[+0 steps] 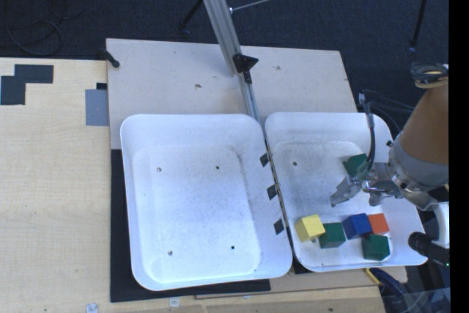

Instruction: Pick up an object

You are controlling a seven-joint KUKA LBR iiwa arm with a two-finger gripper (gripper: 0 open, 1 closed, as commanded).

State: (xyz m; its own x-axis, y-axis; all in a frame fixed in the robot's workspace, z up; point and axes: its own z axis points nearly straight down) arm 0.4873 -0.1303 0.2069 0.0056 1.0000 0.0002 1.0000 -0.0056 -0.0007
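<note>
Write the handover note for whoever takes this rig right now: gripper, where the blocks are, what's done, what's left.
Gripper: low over the right bin, beside a green block near its far wall; nothing seen between its fingers.
Blocks: yellow block, dark green block, blue block, orange block and another green one clustered at the bin's near edge.
Done: no pick yet.
Left: grasp one block and lift it.
</note>
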